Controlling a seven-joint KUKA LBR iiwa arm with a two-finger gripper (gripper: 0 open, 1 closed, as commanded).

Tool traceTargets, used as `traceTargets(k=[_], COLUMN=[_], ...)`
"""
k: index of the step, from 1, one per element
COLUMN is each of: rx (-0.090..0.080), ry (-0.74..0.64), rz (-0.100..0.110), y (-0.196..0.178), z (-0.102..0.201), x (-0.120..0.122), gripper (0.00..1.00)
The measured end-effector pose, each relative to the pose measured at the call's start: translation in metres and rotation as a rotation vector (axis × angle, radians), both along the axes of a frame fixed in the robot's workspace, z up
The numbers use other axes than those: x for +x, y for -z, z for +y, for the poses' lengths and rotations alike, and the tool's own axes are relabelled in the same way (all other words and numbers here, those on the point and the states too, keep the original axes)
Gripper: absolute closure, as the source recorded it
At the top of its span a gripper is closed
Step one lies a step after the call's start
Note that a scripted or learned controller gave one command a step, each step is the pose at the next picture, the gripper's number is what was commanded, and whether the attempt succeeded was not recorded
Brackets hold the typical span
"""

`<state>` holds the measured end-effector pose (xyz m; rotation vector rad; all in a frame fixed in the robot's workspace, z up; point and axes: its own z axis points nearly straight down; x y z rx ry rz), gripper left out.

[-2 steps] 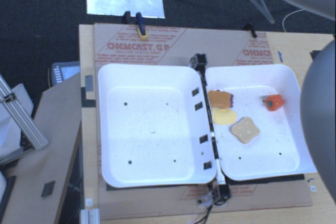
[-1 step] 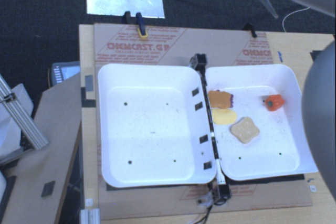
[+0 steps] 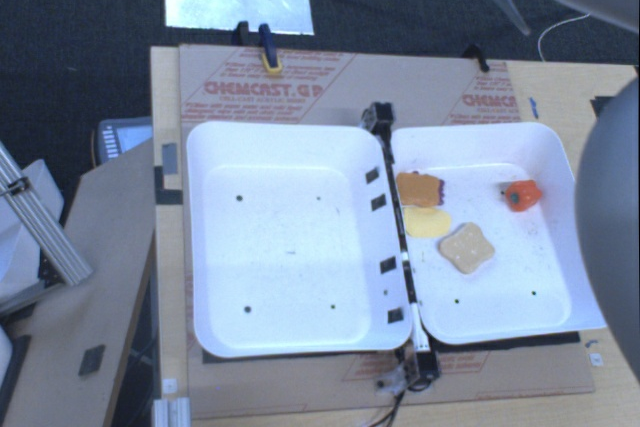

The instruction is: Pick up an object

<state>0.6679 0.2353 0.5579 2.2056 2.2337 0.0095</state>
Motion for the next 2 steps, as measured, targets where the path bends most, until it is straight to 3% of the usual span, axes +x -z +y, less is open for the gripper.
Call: traceTargets(k=[1, 2], rx=[0.001, 0.001], ry=[-0.004, -0.004], rz=[-0.002, -0.002], y=[-0.0114, -0.0112], z=[0.0005, 0.0005], x=[-0.0001, -0.0001], gripper=[1.00, 0.00])
